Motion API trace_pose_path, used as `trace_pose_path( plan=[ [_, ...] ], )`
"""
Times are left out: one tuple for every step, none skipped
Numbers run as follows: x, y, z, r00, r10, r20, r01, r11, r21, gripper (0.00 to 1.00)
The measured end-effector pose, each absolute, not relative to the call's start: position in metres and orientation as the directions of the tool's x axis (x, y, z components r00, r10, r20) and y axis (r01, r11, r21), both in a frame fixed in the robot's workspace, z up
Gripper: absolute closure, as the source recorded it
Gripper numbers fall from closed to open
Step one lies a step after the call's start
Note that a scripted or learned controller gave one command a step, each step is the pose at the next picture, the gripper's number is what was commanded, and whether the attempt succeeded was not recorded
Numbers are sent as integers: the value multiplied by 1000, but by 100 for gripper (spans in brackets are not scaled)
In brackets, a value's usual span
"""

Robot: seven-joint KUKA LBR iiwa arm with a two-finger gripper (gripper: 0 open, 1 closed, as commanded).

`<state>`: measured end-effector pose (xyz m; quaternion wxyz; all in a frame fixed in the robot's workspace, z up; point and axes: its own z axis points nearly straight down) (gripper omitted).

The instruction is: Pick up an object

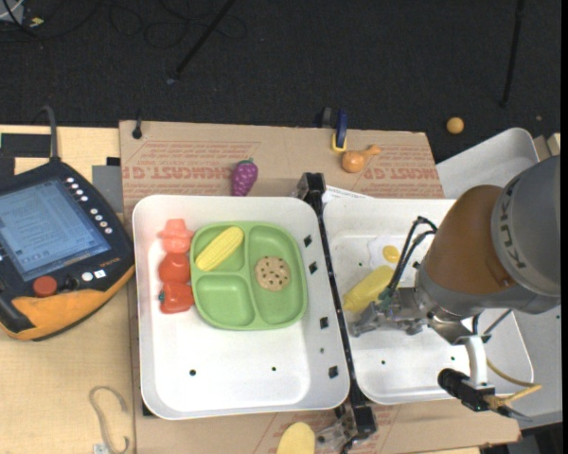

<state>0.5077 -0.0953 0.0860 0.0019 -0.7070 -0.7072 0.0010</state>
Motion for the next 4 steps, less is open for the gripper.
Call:
trace_pose_path(
  plan=[
    [508, -98, 98, 9, 1000, 2, 1000, -9, -4, 100],
    [515, -104, 155, 1, 1000, 0, 1000, -1, 3, 100],
    [516, -108, 218, 1, 1000, 0, 1000, -1, 4, 100],
    [516, -109, 228, 1, 1000, 1, 1000, -1, -1, 100]
  ],
)
